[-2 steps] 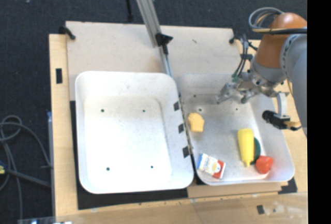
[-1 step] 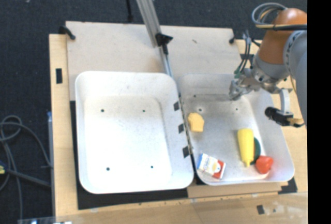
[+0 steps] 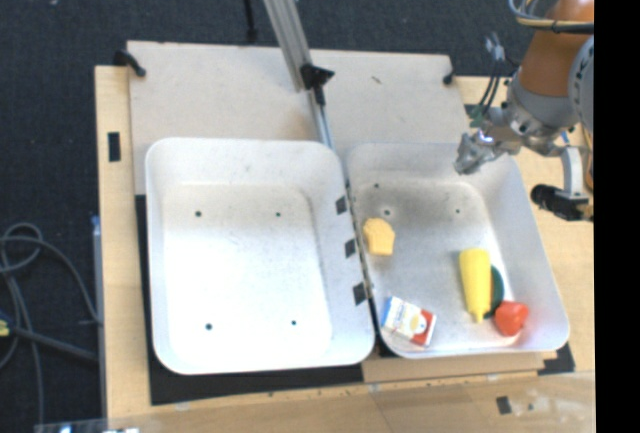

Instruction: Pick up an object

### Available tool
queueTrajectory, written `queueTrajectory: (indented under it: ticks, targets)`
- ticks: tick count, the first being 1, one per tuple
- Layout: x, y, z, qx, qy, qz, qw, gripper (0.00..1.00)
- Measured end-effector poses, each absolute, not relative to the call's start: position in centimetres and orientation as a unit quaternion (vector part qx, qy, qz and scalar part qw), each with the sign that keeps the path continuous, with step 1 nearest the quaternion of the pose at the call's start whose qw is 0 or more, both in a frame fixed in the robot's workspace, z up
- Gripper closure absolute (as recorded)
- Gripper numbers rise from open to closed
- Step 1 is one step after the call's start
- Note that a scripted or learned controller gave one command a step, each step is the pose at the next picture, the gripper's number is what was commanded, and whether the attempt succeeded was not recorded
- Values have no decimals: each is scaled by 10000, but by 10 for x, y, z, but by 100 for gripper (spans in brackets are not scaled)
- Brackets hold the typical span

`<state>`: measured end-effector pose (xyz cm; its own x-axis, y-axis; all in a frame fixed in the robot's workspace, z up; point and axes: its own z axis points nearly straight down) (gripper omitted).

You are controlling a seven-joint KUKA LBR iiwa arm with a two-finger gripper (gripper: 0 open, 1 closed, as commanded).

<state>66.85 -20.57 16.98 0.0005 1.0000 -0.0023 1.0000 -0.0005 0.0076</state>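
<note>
While hanging over the far rim of the right bin [image 3: 536,243], carries nothing visible in the gripper [image 3: 470,157]; cannot tell from this slant whether open or closed. Well apart from every candidate below.

Candidates, all in the right bin:
- yellow block [image 3: 378,237], near the left wall but with bare floor around it
- long yellow toy [image 3: 474,283], lying lengthwise, touching a green piece [image 3: 497,282] tucked under its right side
- red toy [image 3: 510,318], just beside the yellow toy's near end and close to the near-right corner
- small red-and-white carton [image 3: 409,322], tilted against the near rim

Likely trouble:
- Could strike the far rim on a straight descent from here; needs a move inward first.
- Could pinch two things at once, or knock one aside, among the yellow toy, green piece and red toy, given the crowding.
- Could jam against the sloped wall when reaching for the carton or the red toy.
- Could roll or slip the rounded yellow toy on a grab across its ends.

Room to move: wide bare floor across the middle and far half of the right bin, so probably easiest around the yellow block. Best kept clear of the aluminium strut [image 3: 283,16] slanting down toward the gap between the right bin and the left bin [image 3: 165,251].
</note>
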Motion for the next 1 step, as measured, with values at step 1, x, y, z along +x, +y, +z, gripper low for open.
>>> queueTrajectory:
  ticks: [1]
  targets:
    - [667, -210, 216, 7079, 7063, 16, 35, 100]
